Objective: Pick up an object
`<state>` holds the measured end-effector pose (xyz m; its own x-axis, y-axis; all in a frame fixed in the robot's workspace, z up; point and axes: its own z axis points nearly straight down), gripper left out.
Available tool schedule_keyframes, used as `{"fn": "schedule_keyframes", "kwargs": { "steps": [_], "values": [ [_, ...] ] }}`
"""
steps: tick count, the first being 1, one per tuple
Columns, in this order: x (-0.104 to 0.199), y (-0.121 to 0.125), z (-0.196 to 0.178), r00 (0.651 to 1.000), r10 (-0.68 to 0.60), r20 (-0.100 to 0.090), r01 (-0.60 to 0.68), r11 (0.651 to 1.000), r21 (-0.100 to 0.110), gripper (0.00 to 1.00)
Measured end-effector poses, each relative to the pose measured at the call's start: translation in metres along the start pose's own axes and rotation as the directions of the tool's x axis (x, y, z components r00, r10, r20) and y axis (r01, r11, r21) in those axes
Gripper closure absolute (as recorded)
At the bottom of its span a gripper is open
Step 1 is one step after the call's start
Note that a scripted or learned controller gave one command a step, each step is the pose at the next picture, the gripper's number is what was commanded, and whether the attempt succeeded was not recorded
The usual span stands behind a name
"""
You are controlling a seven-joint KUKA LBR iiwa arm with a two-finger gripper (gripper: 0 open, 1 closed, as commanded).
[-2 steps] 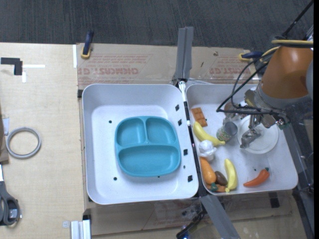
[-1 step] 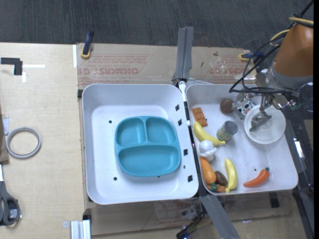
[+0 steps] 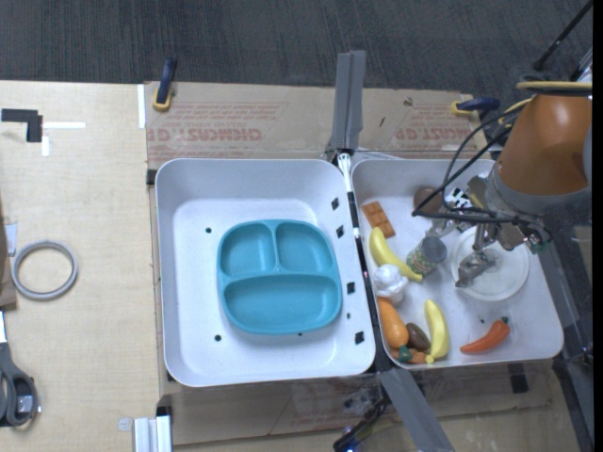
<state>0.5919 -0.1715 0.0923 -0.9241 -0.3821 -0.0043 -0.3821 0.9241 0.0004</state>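
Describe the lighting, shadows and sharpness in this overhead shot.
Camera view: even, soft light with no harsh glare; the left bin shows a faint shadow inside its walls around the blue tray. The toys in the right bin are fairly sharp, but the gripper is small and cluttered by cables, its shape hard to read. The arm's orange band looks slightly soft.
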Motion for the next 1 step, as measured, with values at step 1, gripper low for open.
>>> {"fn": "schedule_keyframes", "kwargs": {
  "steps": [1],
  "values": [
    [0.0794, 0.0519, 0.0001, 0.999, -0.049, -0.003, 0.049, 0.999, 0.0, 0.0]
  ]
}}
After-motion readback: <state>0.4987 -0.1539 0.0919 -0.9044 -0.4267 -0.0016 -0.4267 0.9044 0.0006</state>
